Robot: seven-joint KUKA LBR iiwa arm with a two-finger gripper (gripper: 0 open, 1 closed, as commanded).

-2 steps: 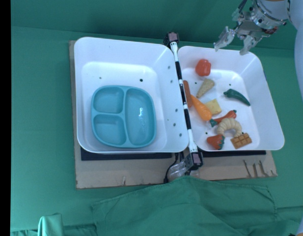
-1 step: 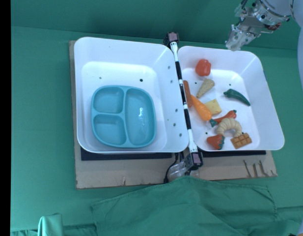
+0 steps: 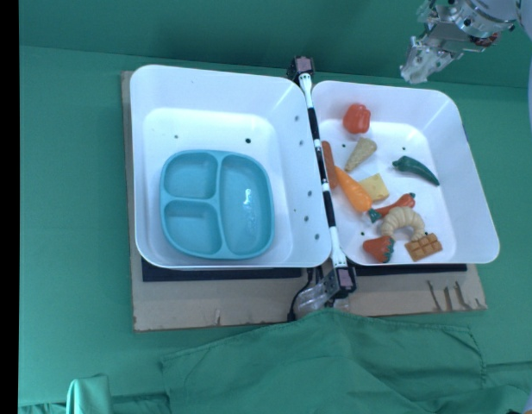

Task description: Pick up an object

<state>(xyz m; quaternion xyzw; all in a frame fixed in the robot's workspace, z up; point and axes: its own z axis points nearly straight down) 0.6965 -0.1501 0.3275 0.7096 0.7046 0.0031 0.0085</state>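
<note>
My gripper (image 3: pixel 418 65) hangs high over the far right corner of the right bin (image 3: pixel 472 205), with nothing seen between its fingers. Below it in that bin lie several toy foods: a red pepper (image 3: pixel 357 117), a tan wedge (image 3: pixel 361 153), a green chili (image 3: pixel 416 169), an orange carrot (image 3: pixel 347 184), a yellow cheese cube (image 3: pixel 375 186), a red chili (image 3: pixel 395 206), a croissant (image 3: pixel 402 222), a strawberry (image 3: pixel 379 248) and a waffle piece (image 3: pixel 423 247).
The left bin (image 3: pixel 153 102) holds a light blue divided plate (image 3: pixel 216 203). A black-and-white bar (image 3: pixel 321 162) runs between the bins. Both bins rest on cardboard (image 3: pixel 205 304). Green cloth (image 3: pixel 334 365) is bunched at the front.
</note>
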